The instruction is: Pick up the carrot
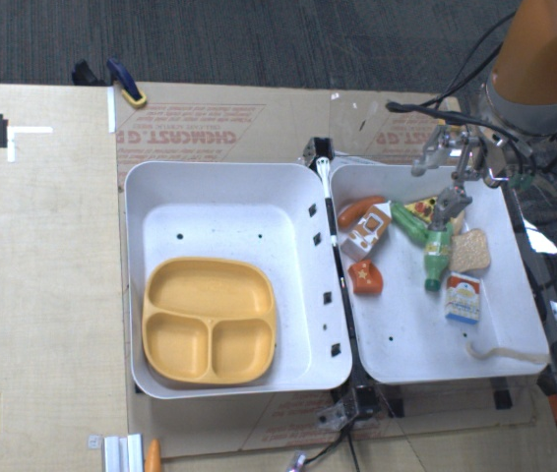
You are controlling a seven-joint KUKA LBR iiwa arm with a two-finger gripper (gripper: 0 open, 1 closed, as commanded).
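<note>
Carrot (359, 209) is seen lying in the right bin (426, 357), near its upper left corner, well left of the fingers (451, 203) and partly covered by a small brown-and-white carton (367, 232). Fingers are poised over the bin's upper middle, just above a green bottle (437, 254); whether they are apart or together cannot be told. A green vegetable (408, 223) is noted just left of the fingers, a tomato (365, 277) lower left, a slice of bread (471, 251) just right and below, a red-and-white carton (464, 298) further below. The left bin (219, 200), far left of the fingers, holds a yellow divided tray (209, 319).
</note>
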